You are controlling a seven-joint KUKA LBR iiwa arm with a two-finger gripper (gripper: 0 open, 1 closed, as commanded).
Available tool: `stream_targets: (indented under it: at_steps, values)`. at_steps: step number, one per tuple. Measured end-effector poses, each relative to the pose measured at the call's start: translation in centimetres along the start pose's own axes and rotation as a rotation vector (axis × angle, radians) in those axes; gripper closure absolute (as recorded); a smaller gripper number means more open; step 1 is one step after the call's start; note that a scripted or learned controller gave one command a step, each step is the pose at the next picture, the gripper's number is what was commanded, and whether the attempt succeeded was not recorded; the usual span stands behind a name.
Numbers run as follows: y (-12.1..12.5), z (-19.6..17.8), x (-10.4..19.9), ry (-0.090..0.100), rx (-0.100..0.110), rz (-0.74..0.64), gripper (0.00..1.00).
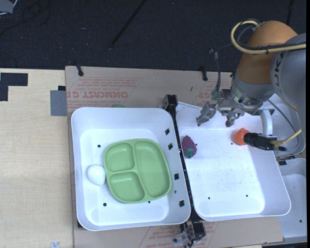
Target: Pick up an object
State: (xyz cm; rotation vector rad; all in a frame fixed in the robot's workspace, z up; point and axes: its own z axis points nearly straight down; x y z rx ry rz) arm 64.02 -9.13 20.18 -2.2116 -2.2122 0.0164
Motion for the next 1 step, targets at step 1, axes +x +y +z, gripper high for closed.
stream_targets:
  at_steps: [1]
  values:
    - [0.27,-0.83,-0.02,-0.001,-0.013,-0.001,0.0]
